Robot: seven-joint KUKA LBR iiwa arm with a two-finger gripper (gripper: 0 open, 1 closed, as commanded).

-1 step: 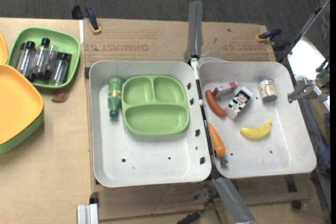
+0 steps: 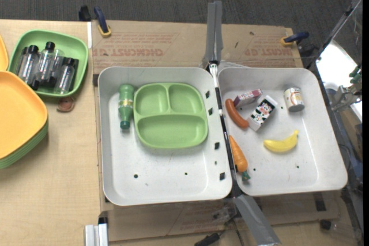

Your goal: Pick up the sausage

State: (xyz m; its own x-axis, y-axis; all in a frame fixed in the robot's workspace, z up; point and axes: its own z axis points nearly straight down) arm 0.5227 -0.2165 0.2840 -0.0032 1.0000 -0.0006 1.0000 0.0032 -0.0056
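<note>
The sausage [image 2: 236, 114] lies in the right bin [image 2: 323, 178], near its left wall. A carrot [image 2: 237, 155] lies nearer. I cannot tell the tool's state.

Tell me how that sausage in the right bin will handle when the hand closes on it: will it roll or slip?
The sausage looks smooth and rounded, so it may roll or slip from a loose pinch. It lies flat and slanted near the right bin's left wall, so gripping across its width seems safest. The small pink box close to its upper end could get nudged.

two bins [image 2: 109, 181], one sausage [image 2: 236, 114], one banana [image 2: 281, 143]
</note>
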